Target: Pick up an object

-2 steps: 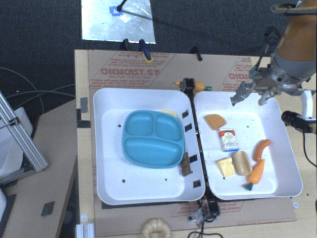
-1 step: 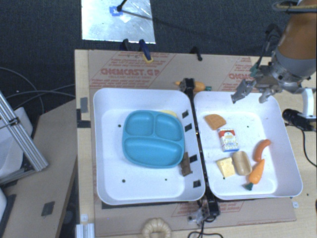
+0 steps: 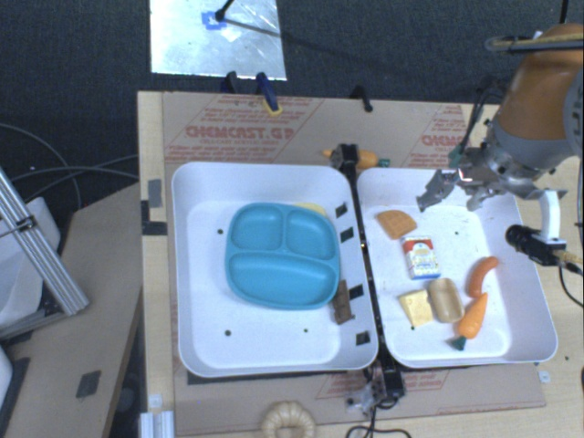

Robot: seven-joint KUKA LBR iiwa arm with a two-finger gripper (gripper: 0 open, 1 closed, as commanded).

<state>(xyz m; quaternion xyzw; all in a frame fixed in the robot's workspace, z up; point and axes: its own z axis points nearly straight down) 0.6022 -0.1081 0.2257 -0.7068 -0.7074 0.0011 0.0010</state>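
In your overhead view, the left bin [image 3: 196, 272] holds a blue divided tray [image 3: 281, 255]. The right bin [image 3: 520, 286] holds a cracker [image 3: 397, 223], small carton [image 3: 421, 257], cheese [image 3: 416, 307] and carrot [image 3: 473, 316]. The gripper [image 3: 456, 191] hovers spread wide, holding nothing.

Lighting is even and fairly bright over the bench, coming from above — the white bins [image 3: 274, 354] show soft, short shadows beside their contents. A foil-like sheet [image 3: 217, 26] at the top catches pale glare. The dark floor around stays dim. The picture is slightly soft and grainy throughout — the arm [image 3: 547, 89] at the right edge looks blurred.
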